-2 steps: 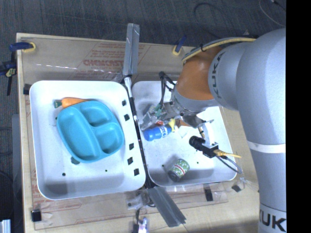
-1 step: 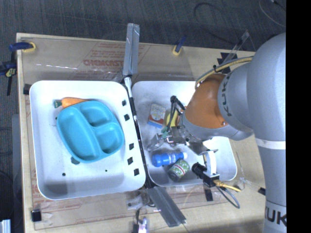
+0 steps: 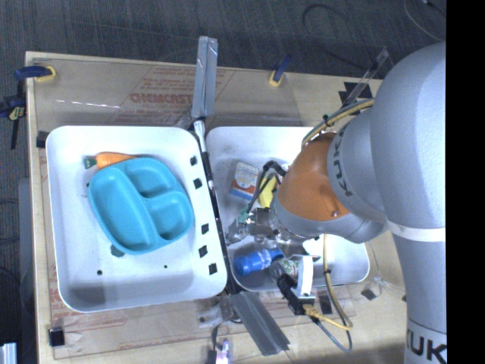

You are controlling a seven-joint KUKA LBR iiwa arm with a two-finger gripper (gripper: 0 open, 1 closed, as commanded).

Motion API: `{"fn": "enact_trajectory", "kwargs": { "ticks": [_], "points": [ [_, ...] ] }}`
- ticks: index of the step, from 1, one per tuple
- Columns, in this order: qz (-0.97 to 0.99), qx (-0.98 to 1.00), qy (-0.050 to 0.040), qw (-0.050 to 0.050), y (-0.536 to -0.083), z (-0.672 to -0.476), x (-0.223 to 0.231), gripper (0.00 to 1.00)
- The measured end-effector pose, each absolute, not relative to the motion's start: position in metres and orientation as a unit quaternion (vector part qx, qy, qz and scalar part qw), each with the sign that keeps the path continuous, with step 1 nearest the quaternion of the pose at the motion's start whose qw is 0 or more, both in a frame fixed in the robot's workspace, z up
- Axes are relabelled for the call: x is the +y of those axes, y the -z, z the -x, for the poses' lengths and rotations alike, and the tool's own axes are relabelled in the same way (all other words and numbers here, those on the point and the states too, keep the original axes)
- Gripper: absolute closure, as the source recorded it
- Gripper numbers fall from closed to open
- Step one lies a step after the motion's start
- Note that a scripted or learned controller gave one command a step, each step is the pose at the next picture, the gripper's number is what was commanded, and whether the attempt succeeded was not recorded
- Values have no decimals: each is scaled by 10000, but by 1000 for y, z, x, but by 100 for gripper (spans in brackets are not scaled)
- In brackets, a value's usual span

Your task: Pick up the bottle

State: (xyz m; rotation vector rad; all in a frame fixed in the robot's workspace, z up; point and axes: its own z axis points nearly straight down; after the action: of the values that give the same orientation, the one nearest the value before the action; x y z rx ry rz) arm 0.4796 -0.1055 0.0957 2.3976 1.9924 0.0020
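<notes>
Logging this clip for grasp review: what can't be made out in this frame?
- Tool: the arm's wrist covers it in the camera view, so its grip is unreadable.
- Bottle: its right end is hidden under the tool; a hold can't be confirmed.
- Orange item: mostly tucked behind the blue tray.
- Small carton: print too small to read.

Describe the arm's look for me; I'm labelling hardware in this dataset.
A bulky, rounded grey arm with black KUKA lettering, an orange band above the wrist, and yellow and black cables running along it. The metal gripper below looks cluttered with small fittings.
</notes>
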Motion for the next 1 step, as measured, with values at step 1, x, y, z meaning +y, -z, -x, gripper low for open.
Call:
{"fn": "enact_trajectory", "kwargs": {
  "ticks": [1],
  "points": [
    [-8181,5751,-4,5,-92,-477,-118,0]
  ]
}}
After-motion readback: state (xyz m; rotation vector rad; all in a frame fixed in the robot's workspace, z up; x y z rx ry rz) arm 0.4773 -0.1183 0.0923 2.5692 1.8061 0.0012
